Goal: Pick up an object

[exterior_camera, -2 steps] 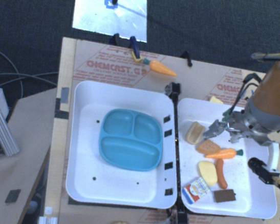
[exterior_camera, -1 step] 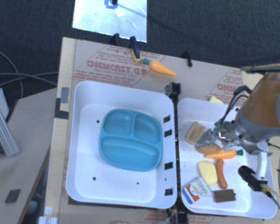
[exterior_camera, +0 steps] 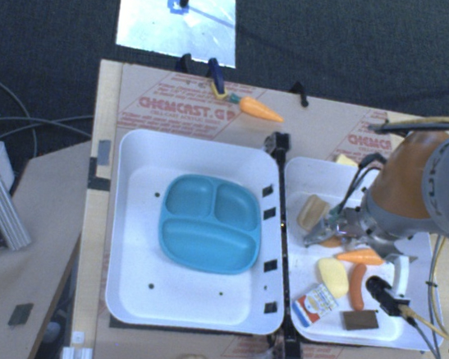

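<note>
My gripper is down in the right bin, just beyond the yellow lump and a little toward the view's left of it. Whether it is wide or narrow I cannot tell from this slant, my own wrist covers too much.

The things I might pick all lie around that yellow lump. An orange carrot lies just beyond it, crosswise, close by my gripper; a scrap of orange under the gripper may be the carrot's end, but I cannot be sure. A red-orange sausage lies just beside the lump on the view's right. A small printed packet sits just in front of it, and a brown block is in front and to the right. A tan wedge rests farther beyond the lump, near the bin's left wall.

Well to the left of the lump, the other bin holds a blue divided plate.
</note>
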Available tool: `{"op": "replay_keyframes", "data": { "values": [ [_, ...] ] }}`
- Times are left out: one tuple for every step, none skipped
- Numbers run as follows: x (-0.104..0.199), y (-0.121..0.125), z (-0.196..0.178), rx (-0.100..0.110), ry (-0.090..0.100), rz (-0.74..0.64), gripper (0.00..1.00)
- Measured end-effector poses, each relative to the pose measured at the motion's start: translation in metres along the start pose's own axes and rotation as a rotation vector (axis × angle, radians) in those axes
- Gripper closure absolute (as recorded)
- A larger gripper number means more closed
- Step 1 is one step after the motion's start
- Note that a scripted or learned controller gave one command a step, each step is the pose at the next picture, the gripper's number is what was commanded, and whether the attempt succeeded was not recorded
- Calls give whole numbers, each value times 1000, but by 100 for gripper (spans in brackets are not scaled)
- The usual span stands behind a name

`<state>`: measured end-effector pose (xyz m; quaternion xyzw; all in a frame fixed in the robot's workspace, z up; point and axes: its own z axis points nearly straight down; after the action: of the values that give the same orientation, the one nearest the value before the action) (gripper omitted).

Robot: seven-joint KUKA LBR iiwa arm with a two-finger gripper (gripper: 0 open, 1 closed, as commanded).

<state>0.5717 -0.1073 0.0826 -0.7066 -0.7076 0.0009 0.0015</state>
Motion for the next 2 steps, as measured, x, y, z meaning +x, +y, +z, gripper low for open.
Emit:
{"op": "replay_keyframes", "data": {
  "values": [
    [-1,2,-14,-7,-1,0,100],
    [-3,3,-57,-8,-1,-1,100]
  ]
}}
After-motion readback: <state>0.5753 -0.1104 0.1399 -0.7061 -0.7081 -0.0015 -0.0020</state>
